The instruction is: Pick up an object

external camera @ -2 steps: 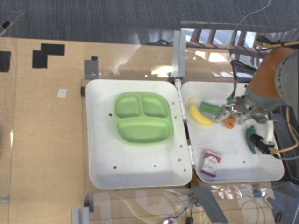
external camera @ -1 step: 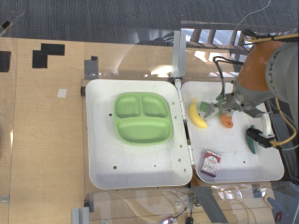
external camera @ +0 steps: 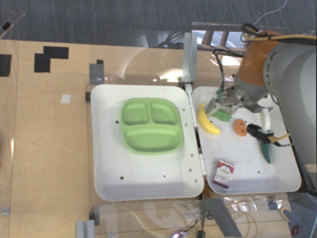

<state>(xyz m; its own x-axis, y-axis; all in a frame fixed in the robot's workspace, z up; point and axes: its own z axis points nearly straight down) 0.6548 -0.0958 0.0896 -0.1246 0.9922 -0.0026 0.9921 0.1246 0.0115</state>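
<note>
Gripper (external camera: 224,104) low in right shallow white bin (external camera: 277,175), right over small flat green piece (external camera: 222,116) beside yellow plastic banana (external camera: 208,121) — presumably lining up a grab; open or closed — can't tell.

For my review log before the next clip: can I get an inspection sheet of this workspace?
Surface: left bin and right bin, both white, side by side on a pale wood bench.
Job's things: in the right bin, a banana, a green piece, a small orange piece and a red and white box.
Clutter: green divided plate in the left bin.
Grippers: pincer low at the green piece; no hold shown.
Cables: thin wire at upper right; loose wires below the bins' front edge.
Surroundings: grey carpet behind; black marks on the bench.
</note>
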